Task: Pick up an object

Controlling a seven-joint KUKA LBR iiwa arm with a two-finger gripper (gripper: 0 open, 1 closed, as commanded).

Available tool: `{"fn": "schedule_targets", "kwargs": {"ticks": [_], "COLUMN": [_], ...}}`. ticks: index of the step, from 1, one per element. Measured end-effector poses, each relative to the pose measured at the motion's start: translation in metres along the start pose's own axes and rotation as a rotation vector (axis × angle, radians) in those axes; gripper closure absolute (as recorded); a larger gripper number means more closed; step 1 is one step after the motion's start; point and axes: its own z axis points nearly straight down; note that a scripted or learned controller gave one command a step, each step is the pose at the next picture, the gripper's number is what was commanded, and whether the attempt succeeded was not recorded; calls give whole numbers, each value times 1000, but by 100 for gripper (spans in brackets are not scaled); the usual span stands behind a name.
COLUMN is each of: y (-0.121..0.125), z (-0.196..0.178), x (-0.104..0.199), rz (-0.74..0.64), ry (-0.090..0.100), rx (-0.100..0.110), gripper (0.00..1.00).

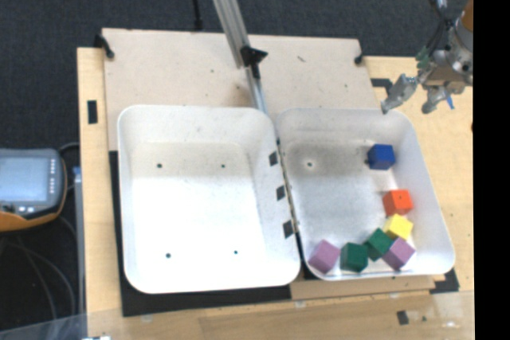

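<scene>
The right bin (pixel 319 179) holds several small blocks. A blue cube (pixel 381 156) sits near its far right side, with an orange cube (pixel 398 201) and a yellow cube (pixel 399 227) below it. Along the near edge lie two purple blocks (pixel 324 255) (pixel 400 252) and two green blocks (pixel 355 256) (pixel 378 240). My gripper (pixel 414 98) hangs at the right edge of the view, above the bin's far right corner, clear of the blocks. Its fingers (pixel 394 95) are spread apart with nothing between them.
The left bin (pixel 199 195) lies beside the right one. A slanted metal pole (pixel 227 8) rises from behind the bins. A grey device (pixel 30 183) rests off the bench at the left.
</scene>
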Motion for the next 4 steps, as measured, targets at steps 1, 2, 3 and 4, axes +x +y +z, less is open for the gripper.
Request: {"fn": "schedule_targets", "kwargs": {"ticks": [1, 2, 3, 4], "y": [-46, -89, -119, -54], "z": [100, 92, 165, 192], "x": [87, 141, 129, 47], "rz": [3, 4, 13, 14], "ry": [6, 4, 2, -2], "rx": [8, 0, 6, -7], "gripper": [0, 0, 0, 0]}}
